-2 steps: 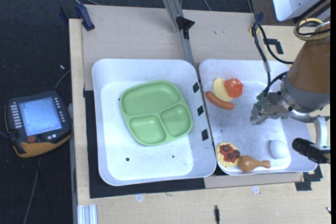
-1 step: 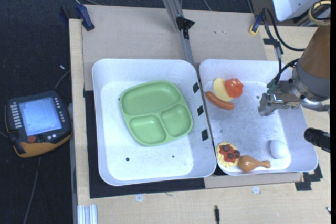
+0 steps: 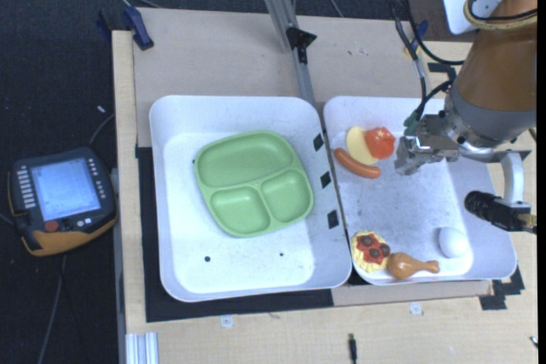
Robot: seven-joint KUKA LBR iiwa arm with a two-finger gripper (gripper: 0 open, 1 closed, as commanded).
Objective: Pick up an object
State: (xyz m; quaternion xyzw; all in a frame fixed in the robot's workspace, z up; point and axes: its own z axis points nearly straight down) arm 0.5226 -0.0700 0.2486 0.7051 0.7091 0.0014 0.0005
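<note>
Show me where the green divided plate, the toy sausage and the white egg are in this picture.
green divided plate (image 3: pixel 253 182): camera view, middle ridge of the plate.
toy sausage (image 3: pixel 357 164): camera view, middle of its length.
white egg (image 3: pixel 453 242): camera view, top of the shell.

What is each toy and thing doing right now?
Green divided plate: flat in the left bin, nothing on it.
Hot dog: lying in the right bin.
Tomato: beside the hot dog.
Pizza slice: lying flat.
Drumstick: lying beside the pizza.
Egg: resting alone.
Gripper: above the right bin, holding nothing visible.
</note>
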